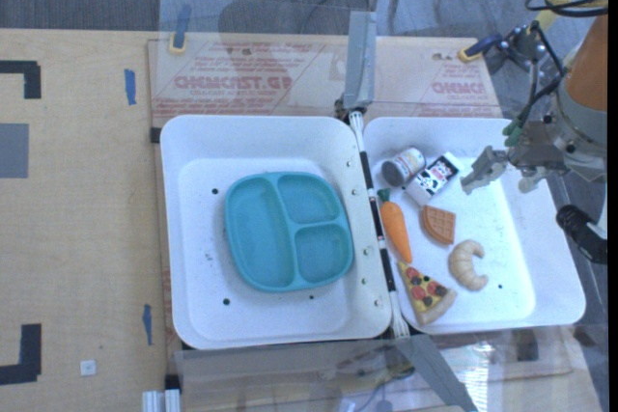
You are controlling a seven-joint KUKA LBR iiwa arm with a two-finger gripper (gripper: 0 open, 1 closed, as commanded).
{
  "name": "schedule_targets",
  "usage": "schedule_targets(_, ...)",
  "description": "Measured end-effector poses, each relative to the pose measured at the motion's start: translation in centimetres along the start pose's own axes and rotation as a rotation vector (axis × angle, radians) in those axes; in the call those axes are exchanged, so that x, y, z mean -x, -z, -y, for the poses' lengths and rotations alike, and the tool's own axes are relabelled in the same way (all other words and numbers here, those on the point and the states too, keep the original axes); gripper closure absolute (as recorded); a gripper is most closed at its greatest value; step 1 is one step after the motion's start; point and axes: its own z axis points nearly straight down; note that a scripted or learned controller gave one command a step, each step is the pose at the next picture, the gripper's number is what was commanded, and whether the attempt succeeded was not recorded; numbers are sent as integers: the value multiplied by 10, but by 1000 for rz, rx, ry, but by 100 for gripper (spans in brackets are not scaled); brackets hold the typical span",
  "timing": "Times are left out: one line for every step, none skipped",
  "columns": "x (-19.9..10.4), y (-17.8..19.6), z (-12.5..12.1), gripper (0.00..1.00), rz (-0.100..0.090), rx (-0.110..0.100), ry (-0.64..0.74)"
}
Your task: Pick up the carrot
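We are looking down at a slant from one fixed camera above the worktop (77, 207), far enough back to be taking in both white bins whole: the left bin (183, 236) and the right bin (550, 294). The arm (579, 101) is reaching in from the right, and grey floor is showing along the far edge.

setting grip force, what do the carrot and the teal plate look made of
Carrot: likely moulded plastic toy, smooth even orange with a small green top, slight sheen. Teal plate: probably hard plastic, uniform matte colour, three moulded compartments with rounded edges. Neither can be confirmed from the look alone.
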Motion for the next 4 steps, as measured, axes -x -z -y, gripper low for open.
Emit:
schedule_targets(3, -188, -51, 0, 1, 3, -97)
schedule_targets(7, -177, -50, 100, 1, 6, -107)
schedule_targets(-56, -98, -21, 100, 1, 2, -163)
schedule_targets(-80, -98, 10, 100, 0, -1, 210)
